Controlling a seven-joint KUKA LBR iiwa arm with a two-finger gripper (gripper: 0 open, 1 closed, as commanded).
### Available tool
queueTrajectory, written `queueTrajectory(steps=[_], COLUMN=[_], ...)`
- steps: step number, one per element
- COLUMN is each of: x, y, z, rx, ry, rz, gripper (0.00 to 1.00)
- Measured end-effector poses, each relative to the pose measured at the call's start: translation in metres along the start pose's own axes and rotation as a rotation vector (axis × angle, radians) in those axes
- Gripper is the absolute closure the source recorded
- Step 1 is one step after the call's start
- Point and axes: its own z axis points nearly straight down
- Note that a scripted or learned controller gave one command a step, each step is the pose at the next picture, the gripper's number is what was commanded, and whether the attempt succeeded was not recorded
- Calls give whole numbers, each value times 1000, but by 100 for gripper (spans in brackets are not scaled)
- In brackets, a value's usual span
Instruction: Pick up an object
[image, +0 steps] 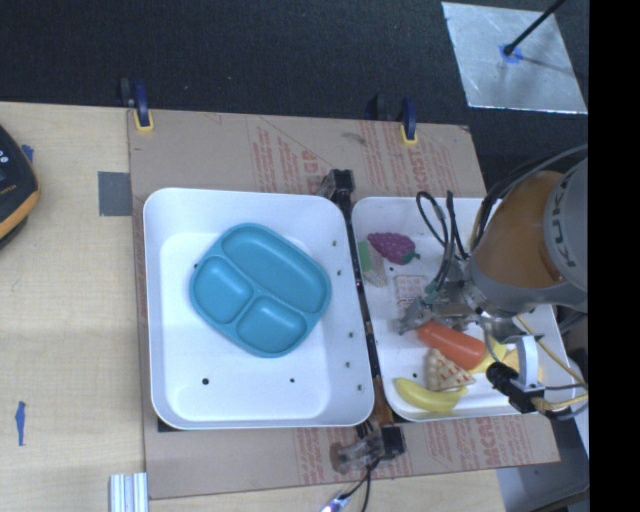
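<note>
Over the right bin, your gripper sits just up-left of the carrot, whose long axis runs left-right w/ slight tilt; can't tell whether anything's grasped.

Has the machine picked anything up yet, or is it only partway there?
Partway. Done: the arm has reached over the right bin. In hand: its claw hangs low by the carrot, with no toy seen between its fingers. Left: gripping and lifting one; the carrot, banana and grapes lie in the bin.
</note>
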Motion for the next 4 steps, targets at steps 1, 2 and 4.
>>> queueTrajectory(steps=[1, 2, 4], x=[-1, -1, 2], y=[0, 0, 132], z=[-10, -10, -1], rx=[2, 1, 4], ry=[-1, -1, 2], rz=[-4, -4, -1], gripper=[100, 0, 0])
